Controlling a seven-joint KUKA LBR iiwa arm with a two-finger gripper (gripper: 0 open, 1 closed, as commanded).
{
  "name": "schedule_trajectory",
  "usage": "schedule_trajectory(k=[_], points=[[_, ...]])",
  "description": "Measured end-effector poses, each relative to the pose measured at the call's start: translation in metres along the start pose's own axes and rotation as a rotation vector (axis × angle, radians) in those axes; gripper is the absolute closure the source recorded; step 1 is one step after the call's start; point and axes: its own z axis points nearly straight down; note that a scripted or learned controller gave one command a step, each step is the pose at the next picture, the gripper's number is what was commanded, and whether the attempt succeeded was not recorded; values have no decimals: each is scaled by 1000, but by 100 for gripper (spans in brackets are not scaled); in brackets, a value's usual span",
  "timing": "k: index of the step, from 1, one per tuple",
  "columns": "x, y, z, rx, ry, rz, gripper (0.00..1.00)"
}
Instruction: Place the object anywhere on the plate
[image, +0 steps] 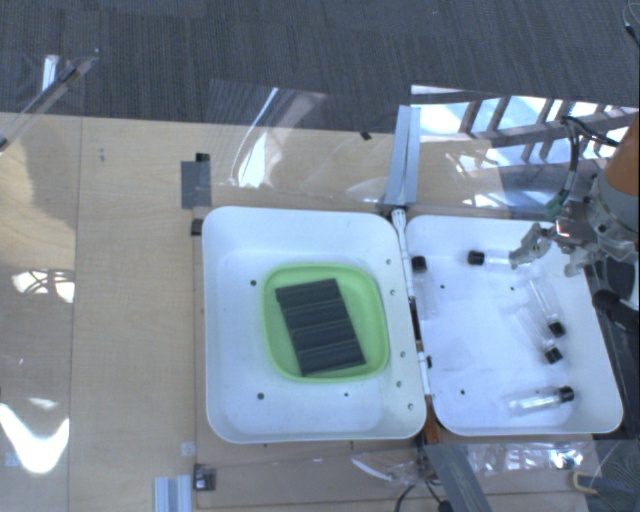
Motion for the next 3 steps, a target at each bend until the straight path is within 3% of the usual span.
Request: schedule_trajectory(k=[1, 2, 3], points=[[2, -33, -122, -3, 0, 115, 0], [40, -67, -114, 4, 2, 163, 0], [18, -94, -121, 2, 0, 245, 0]])
